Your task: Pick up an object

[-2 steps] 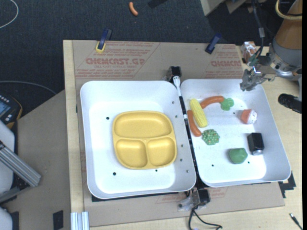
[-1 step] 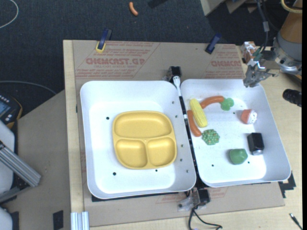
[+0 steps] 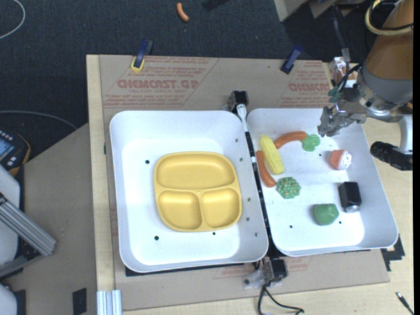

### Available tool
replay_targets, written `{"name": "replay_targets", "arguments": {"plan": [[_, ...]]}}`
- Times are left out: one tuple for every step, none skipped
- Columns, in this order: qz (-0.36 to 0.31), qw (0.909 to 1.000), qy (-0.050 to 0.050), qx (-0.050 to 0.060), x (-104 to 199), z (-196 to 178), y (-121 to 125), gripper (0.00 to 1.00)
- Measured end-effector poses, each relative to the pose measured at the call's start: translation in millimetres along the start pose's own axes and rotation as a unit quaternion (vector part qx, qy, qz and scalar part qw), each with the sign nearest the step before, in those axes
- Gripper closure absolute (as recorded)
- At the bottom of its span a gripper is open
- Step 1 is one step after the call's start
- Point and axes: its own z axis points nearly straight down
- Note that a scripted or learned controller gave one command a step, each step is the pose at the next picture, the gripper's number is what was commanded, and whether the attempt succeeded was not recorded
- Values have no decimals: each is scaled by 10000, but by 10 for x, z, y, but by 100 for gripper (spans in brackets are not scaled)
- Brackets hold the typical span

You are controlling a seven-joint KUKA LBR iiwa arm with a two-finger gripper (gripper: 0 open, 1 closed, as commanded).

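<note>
Over the right bin (image 3: 374, 176): gripper (image 3: 328, 128) hovering, finger state impossible to tell.
Likely aim: carrot (image 3: 296, 138), lying just beside.

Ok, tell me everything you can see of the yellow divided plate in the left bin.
The yellow divided plate looks like glossy plastic, a rounded rectangle with a raised rim. Ridges split it into three compartments: one wide one along the far side and two smaller ones side by side at the near side. It lies flat and right way up, turned slightly in the bin, roughly in the middle of the left bin. Only the bin floor touches it, and its compartments show bare yellow.
</note>
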Motion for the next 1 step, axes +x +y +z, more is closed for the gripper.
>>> {"name": "replay_targets", "arguments": {"plan": [[-6, 10000, 0, -4, 423, -127, -361, 100]]}}
